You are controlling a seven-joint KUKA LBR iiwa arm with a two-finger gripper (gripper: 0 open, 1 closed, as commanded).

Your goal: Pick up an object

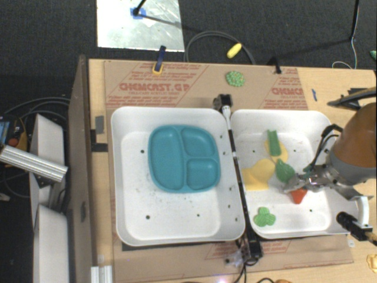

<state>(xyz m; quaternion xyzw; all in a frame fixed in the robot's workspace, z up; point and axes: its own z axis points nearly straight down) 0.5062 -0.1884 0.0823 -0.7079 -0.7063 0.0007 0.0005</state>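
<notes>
A teal divided plate (184, 158) fills the left bin (126, 217), while a green knobbly ball (235, 78) and a yellow piece (234, 50) lie near the tabletop's (194, 84) far edge

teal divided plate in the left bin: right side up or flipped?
Right side up. The teal three-compartment plastic plate lies flat on the floor of the left white bin, with its compartment ridges and hollows facing the camera.

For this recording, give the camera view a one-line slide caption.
Tool low in right bin among small toys; teal divided plate in left bin.
</notes>
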